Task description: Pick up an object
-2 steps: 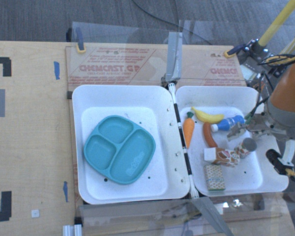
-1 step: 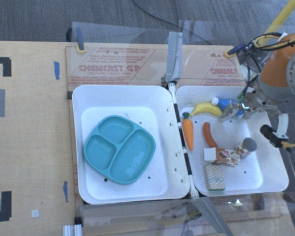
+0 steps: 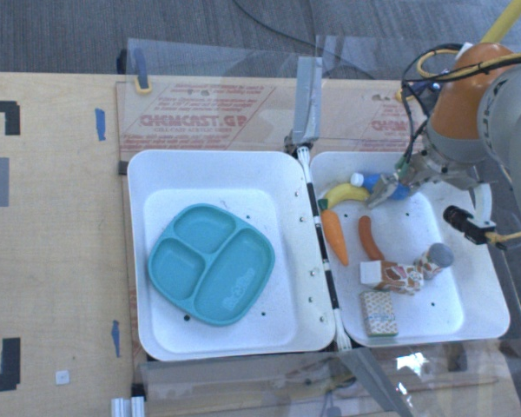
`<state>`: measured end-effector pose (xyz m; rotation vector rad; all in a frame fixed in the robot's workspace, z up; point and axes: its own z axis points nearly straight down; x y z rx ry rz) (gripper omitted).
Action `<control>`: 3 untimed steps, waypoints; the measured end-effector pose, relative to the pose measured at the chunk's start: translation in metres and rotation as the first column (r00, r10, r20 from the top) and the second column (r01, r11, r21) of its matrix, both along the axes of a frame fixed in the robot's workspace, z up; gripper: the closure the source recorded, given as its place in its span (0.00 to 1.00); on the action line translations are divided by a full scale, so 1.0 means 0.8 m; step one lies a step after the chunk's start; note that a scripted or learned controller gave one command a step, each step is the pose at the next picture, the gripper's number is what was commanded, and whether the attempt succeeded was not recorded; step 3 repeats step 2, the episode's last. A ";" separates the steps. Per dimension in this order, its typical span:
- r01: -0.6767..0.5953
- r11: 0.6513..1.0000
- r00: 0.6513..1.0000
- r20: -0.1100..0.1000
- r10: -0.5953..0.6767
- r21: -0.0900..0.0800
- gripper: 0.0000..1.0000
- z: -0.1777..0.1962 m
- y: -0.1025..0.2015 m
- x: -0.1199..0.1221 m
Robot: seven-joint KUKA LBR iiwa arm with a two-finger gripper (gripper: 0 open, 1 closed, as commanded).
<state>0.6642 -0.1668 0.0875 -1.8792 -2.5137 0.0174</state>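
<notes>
The left white plastic bin (image 3: 148,259) holds a teal three-compartment plastic plate (image 3: 212,263), lying flat and a little skewed. In the right white plastic bin (image 3: 491,315), going rightward from the dividing rim, lie a yellow toy banana (image 3: 344,195), an orange toy carrot (image 3: 334,235), a shorter orange-red sausage-shaped piece (image 3: 369,238), a small white block (image 3: 370,273), a green patterned box (image 3: 379,313), a patterned giraffe-like toy (image 3: 408,275) and a grey rounded piece (image 3: 439,255). The two-finger gripper (image 3: 387,189) sits at the bin's far end, just beside the banana's right tip and over a small blue-and-white object (image 3: 362,181); whether it is parted or closed cannot be told, and nothing is seen held in it. The banana looks the likeliest target. Its long axis runs roughly left to right, curving down toward the dividing rim at its left end, its right end toward the gripper. The risk is a miss: the gripper stands at the banana's tip, not its middle, so a closing pinch could squeeze the curved end out sideways, or catch the blue-and-white object instead. The bin's far wall is also near and could block the descent.
</notes>
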 end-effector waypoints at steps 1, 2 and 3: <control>-0.004 1.000 1.000 -0.011 0.004 -0.003 1.00 0.011 -0.001 -0.003; -0.077 0.997 0.997 0.013 0.077 0.006 1.00 0.161 0.116 -0.016; -0.077 0.997 0.997 0.013 0.077 0.006 1.00 0.161 0.116 -0.016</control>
